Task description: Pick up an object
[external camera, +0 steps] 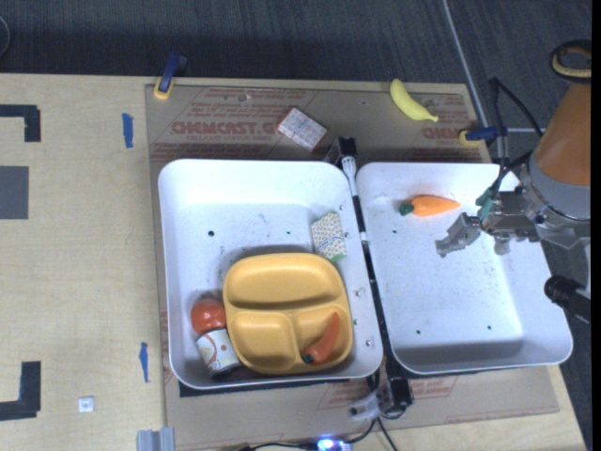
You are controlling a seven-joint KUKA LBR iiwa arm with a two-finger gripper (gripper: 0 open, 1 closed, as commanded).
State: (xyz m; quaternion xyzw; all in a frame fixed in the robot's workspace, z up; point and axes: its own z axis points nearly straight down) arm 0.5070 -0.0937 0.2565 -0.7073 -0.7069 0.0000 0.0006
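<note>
right white bin mostly bare, hand apparently shut, holding nothing, just below carrot

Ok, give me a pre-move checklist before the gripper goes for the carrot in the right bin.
1. Target in view: ok. The carrot lies in the right bin, near its far wall.
2. Target unobstructed: ok. Nothing rests on or against the carrot.
3. Gripper position: not ok. It sits beside the carrot, nearer the camera, not over it.
4. Gripper opening: cannot tell from this view.
5. Gripper already holding something: cannot tell; nothing is seen at its tip.
6. Clutter near the path: ok. The yellow tray and other items are in the left bin, away from the approach.
</note>
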